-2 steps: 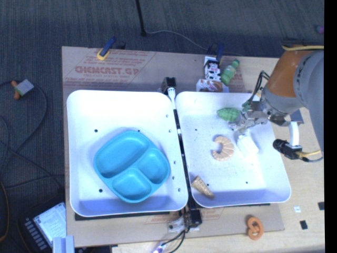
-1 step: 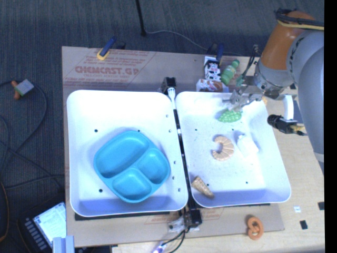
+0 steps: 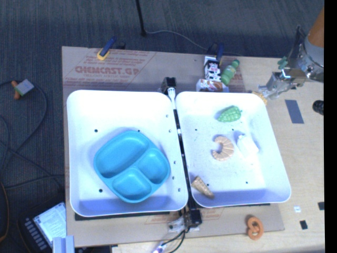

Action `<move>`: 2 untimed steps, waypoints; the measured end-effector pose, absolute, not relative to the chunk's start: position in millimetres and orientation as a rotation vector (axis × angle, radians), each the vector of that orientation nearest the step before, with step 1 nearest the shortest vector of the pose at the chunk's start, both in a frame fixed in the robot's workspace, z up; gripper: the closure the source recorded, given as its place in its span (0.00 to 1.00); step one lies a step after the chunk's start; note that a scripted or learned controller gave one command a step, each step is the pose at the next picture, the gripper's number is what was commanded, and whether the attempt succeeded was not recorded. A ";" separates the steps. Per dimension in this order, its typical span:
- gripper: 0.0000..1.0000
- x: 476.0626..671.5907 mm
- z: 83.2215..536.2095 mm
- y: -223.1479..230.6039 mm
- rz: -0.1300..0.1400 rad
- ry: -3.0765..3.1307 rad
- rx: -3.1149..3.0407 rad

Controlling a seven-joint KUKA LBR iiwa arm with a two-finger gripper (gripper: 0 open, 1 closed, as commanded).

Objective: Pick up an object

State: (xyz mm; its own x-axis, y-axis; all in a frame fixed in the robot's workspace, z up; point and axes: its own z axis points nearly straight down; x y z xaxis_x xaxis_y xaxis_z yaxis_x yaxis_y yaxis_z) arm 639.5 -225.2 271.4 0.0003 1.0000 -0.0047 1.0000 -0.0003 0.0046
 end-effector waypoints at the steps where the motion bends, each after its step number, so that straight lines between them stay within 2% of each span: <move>1: 1.00 628.9 261.5 -174.8 0.000 2.222 2.220; 2: 1.00 616.9 270.1 -149.4 0.000 2.222 2.220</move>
State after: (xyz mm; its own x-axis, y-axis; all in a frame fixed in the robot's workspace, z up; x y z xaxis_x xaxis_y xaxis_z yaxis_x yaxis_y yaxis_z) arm 616.9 -149.4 270.1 -0.0010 1.0000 -0.0008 1.0000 0.0010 0.0004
